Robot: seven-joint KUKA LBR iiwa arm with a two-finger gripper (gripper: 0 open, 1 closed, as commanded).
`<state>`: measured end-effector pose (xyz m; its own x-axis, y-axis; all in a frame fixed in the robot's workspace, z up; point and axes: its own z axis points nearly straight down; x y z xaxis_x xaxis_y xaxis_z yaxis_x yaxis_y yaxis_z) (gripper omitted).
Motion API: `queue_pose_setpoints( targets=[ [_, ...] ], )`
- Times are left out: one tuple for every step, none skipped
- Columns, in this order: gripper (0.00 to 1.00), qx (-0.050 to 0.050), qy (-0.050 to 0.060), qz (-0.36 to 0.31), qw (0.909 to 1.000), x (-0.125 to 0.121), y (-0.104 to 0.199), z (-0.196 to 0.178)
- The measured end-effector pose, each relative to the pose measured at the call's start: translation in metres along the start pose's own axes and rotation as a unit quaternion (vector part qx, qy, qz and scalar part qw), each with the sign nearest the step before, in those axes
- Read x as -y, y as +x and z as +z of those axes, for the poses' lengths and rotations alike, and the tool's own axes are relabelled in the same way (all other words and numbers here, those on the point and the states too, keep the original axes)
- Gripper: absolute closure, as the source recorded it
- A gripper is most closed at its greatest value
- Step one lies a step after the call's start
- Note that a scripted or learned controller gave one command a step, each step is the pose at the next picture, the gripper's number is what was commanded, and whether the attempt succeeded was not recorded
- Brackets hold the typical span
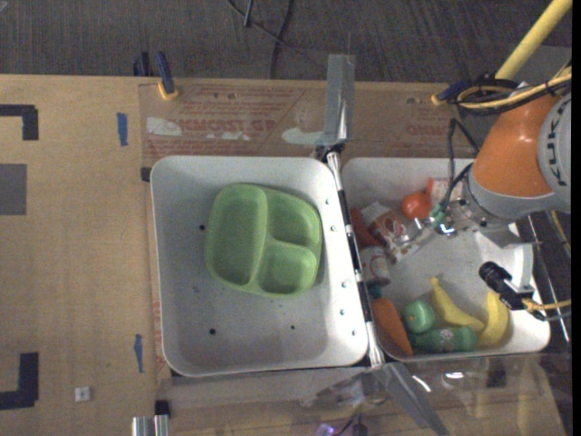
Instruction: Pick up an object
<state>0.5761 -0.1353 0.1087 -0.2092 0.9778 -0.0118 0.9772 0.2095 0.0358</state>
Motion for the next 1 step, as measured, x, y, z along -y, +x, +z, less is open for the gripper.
queue_pose_setpoints(
  targets=[
    [0.00, -0.003, 0.012, -0.085, 0.9963, 0.0835, 0.0038, 0.0165]
  ],
)
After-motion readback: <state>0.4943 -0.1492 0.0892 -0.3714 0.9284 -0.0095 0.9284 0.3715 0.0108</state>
